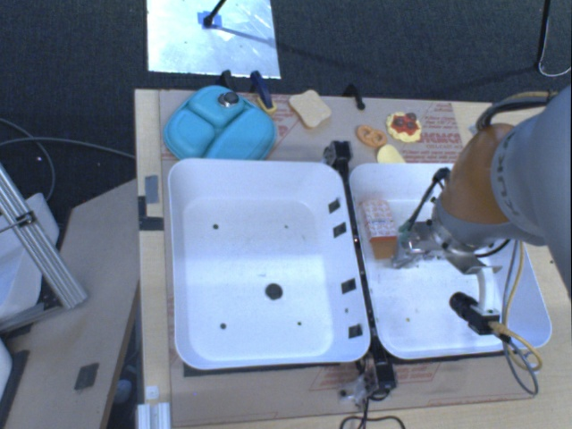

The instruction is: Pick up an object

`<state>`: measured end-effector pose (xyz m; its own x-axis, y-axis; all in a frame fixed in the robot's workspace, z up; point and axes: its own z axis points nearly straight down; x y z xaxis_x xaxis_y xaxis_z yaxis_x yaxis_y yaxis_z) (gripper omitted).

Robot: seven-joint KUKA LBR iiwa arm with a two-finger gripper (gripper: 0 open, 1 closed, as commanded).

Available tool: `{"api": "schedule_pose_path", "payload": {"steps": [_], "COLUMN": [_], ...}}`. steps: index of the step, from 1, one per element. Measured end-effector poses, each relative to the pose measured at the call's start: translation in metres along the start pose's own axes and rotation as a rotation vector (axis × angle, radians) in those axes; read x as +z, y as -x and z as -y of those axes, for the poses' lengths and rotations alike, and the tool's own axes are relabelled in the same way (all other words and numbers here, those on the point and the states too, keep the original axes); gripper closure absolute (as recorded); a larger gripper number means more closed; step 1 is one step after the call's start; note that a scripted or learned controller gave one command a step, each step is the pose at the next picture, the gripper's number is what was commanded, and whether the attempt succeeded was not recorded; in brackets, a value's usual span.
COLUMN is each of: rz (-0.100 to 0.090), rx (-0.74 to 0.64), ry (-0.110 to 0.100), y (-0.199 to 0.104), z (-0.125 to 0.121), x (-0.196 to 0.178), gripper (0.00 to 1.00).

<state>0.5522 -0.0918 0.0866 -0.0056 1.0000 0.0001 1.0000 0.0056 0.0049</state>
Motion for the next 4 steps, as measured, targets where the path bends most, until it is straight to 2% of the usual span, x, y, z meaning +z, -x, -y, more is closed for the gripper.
{"api": "schedule_pose_path", "payload": {"steps": [1,2,3,4], "rz": [-0.005,-0.002,0.001,-0.002], "rx": [-0.011,-0.002,0.009,-0.002], "ry": [0.01,-0.007,0.0,0.002], "y": [-0.106,-0.138,-0.091,-0.119], "z": [-0.03,0.024,0.065,0.063], "x": [-0.104,-0.097,-0.147,-0.193], "gripper": [1.0,1.0,1.0,1.0]}}
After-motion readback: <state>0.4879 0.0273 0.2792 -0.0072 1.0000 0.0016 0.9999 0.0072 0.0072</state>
